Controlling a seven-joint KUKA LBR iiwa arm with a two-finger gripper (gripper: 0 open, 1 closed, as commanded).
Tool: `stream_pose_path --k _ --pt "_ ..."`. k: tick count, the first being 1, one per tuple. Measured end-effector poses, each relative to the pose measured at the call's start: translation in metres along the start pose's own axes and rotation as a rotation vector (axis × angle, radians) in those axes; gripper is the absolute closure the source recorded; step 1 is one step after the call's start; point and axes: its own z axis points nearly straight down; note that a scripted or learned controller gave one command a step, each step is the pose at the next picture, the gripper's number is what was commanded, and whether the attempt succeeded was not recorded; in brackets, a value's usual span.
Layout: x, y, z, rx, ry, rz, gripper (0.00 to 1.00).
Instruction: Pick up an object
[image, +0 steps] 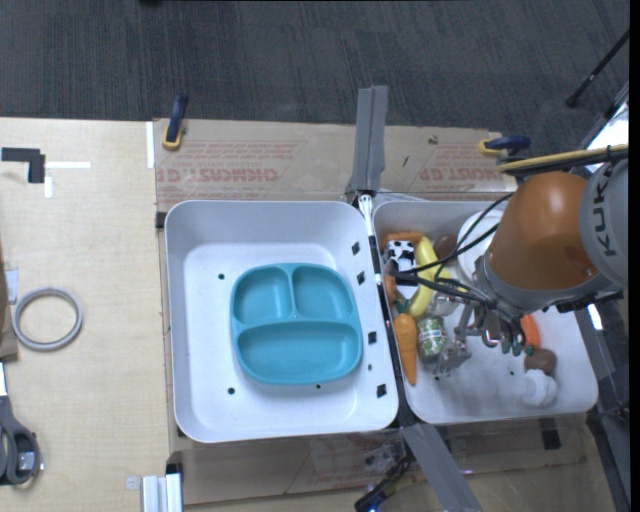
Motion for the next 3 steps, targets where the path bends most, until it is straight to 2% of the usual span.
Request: stream_pose_path --k 1,2,3 --pt "0.044 -0.005 0.0 -0.001 0.002 0.096 0.0" --pt "-0.016 -0.079 -0.015 0.0 -0.002 -0.07 0.0" --pt "-0.073 0.003 -0.001 0.0 -0.004 0.001 0.0"
